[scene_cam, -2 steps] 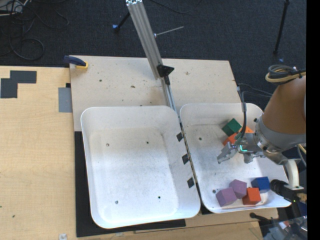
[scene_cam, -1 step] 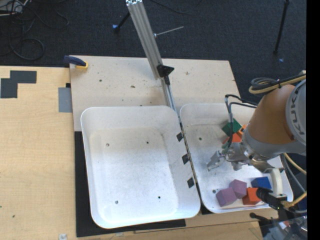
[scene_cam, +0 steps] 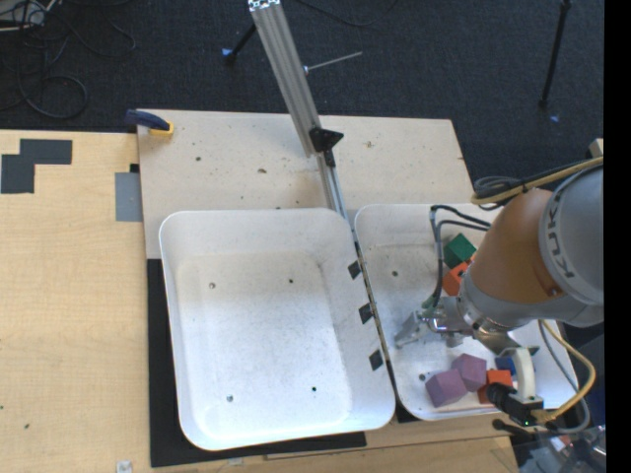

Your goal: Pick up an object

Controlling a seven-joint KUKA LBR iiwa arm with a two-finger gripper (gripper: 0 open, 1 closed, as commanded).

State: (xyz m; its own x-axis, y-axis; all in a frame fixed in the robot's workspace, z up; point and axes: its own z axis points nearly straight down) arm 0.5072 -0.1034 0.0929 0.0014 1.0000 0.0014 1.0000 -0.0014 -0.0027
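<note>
the gripper hangs low over the bare floor of the right bin, near the bin's middle and reaching toward its left wall; how far open it is cannot be made out from this slant, nor whether it has hold of anything, and the pale floor shows just around its metal tip. the grey and orange arm covers much of that bin's right half. the loose things to pick from all lie in the right bin: two purple blocks, the larger purple block near the front rim and the smaller purple block touching it on the right; one green block toward the back, beside the arm; one orange piece just below the green one, partly hidden by the wrist; and one orange-red piece just right of the purple pair. there are two white bins, the left bin lying beside the right one, with three black tabs along the seam between them
</note>
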